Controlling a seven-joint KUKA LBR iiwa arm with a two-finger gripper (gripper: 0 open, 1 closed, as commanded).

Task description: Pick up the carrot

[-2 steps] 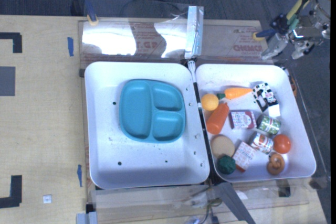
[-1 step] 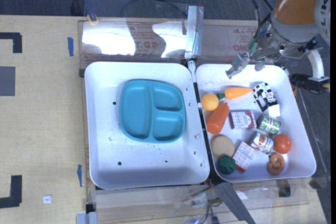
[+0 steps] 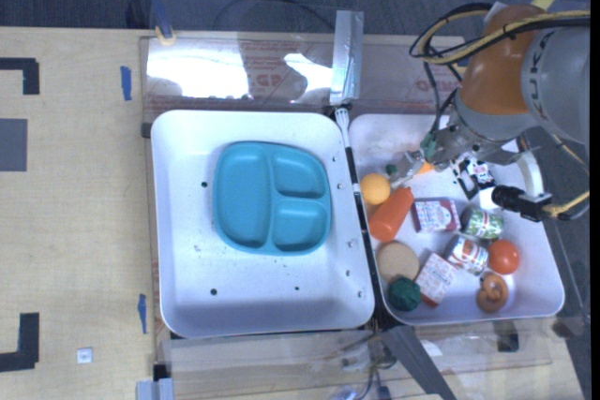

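The carrot [image 3: 390, 213] is a short orange piece lying at a slant in the right bin [image 3: 548, 300], close to its left wall, just below a yellow-orange ball [image 3: 375, 189]. My gripper [image 3: 419, 162] hangs over the upper left part of that bin, up and to the right of the carrot and apart from it. A small orange bit shows right at the gripper's tip; what it is cannot be made out. The arm's orange band and grey wrist cover the bin's top right corner.
The right bin also holds a red-and-white packet [image 3: 434, 215], two small cans [image 3: 483, 223], a tomato [image 3: 503, 256], a brown disc [image 3: 397, 259] and a green piece [image 3: 405, 294]. A blue divided plate [image 3: 274, 198] lies in the left bin [image 3: 178, 229].
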